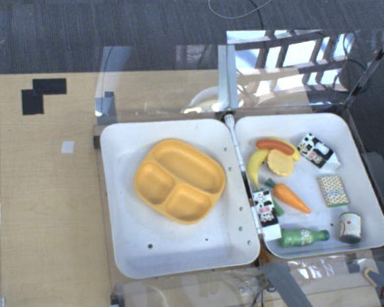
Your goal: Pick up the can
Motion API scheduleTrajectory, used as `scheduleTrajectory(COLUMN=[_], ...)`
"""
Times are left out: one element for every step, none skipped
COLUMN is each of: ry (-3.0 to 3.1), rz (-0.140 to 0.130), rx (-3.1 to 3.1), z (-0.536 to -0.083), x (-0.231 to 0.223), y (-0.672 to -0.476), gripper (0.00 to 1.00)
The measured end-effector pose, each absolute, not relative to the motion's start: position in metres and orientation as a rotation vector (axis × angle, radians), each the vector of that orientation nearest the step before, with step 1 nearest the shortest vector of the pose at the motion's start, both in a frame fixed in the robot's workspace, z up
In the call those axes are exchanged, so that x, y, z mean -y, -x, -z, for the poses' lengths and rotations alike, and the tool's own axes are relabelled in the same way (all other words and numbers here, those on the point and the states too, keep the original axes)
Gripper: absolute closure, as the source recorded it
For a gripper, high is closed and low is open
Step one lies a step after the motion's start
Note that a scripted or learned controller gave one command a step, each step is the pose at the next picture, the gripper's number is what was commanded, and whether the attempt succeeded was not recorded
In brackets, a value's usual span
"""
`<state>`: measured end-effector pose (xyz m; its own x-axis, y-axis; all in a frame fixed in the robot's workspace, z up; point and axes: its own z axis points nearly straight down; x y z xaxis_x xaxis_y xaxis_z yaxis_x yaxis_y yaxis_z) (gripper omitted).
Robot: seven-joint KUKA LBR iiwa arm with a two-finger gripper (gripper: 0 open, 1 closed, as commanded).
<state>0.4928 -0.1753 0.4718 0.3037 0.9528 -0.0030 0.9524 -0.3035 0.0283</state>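
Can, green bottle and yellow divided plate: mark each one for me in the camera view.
can (pixel 349 226): camera view, on its side wall, near its top rim.
green bottle (pixel 300 237): camera view, on the middle of its body.
yellow divided plate (pixel 179 180): camera view, on the ridge between its compartments.

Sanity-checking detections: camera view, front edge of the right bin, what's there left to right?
Cow-print carton → green bottle → can, all along the near edge of the right bin.
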Motion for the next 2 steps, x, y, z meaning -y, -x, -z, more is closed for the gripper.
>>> scheduleTrajectory(ry=[-2.503, -2.503], rz=[-0.028, -0.028], rx=[-1.846, -1.847], z=[-0.4838, -0.4837], x=[0.1747, 0.1745], y=[-0.4944, -0.4945], gripper=[1.00, 0.00])
